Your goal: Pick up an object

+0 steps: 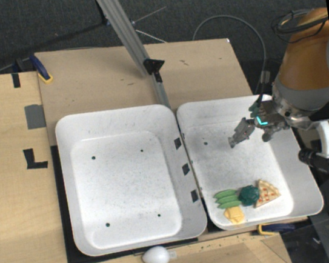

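Nearest the camera, a smooth white egg-shaped object (156, 257) lies on the bench just outside the front rim of the left shallow white speckled plastic bin (122, 177). To the right of that bin, in the front corner of the right white bin (212, 120), a ribbed green pod-like toy (226, 197), a yellow lumpy toy (234, 213), a dark teal knobbly toy (248, 194) and a triangular pizza-slice toy (267, 193) huddle, touching. Farther back, the grey metal two-finger gripper (248, 133) hangs over the right bin's bare middle, fingers parted, holding nothing, well apart from the toys.
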Robot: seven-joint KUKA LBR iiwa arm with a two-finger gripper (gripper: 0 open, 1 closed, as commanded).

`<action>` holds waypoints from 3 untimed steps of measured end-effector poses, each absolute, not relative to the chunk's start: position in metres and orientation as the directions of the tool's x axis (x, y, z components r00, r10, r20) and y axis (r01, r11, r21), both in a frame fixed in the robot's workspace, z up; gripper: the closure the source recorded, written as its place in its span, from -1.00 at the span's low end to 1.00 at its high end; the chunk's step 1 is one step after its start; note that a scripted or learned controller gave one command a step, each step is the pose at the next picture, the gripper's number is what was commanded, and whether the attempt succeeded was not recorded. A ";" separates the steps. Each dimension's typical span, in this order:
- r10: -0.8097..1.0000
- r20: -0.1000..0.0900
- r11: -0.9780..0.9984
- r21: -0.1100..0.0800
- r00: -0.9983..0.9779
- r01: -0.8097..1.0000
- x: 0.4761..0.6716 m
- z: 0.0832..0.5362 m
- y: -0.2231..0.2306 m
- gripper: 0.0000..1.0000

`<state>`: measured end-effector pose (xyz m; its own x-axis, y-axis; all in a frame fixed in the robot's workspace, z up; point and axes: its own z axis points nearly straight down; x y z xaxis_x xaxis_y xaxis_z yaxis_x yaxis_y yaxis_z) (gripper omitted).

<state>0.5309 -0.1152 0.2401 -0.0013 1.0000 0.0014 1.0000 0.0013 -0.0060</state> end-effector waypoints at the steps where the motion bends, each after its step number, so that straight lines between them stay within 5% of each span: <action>1: 1.000 0.001 0.002 -0.002 -0.002 1.000 0.532 0.242 -0.115 -1.00; 3: 1.000 0.001 0.001 -0.007 -0.001 1.000 0.544 0.145 -0.118 -1.00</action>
